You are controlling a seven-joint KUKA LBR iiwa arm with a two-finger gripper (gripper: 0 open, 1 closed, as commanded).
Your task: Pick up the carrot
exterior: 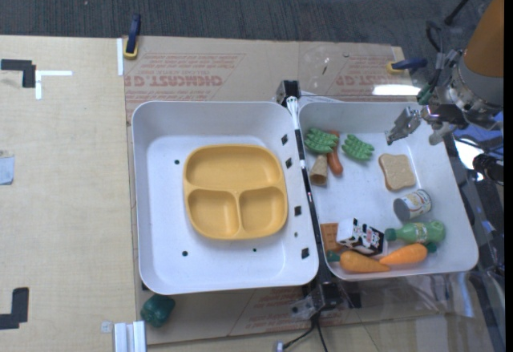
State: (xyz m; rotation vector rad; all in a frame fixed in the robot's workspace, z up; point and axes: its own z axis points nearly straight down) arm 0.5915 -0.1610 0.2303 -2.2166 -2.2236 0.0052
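The carrot (403, 255) lies flat in the near right corner of the right bin (365, 186), close to the near wall. A second orange piece (363, 264) lies at its left end, a green bottle (418, 232) lies just beyond it on the far side, and a black-and-white cow figure (363, 236) stands to the left. The tool (403, 127) hovers above the far right part of the same bin, near the slice of bread (397, 171), well apart from the carrot; it carries nothing, and whether it stands open or closed cannot be determined from this view. For a sound pick, bring the tool toward the near side until it is centred over the thick middle of the carrot, and align it so that it closes across the carrot's short width rather than along its length. Descend vertically, keeping clear of the green bottle and the near bin wall; crowding here is the probable cause of a missed grasp. Close fully before lifting, then raise straight up. The yellow divided plate (236, 191) in the left bin (152, 206) is not involved.
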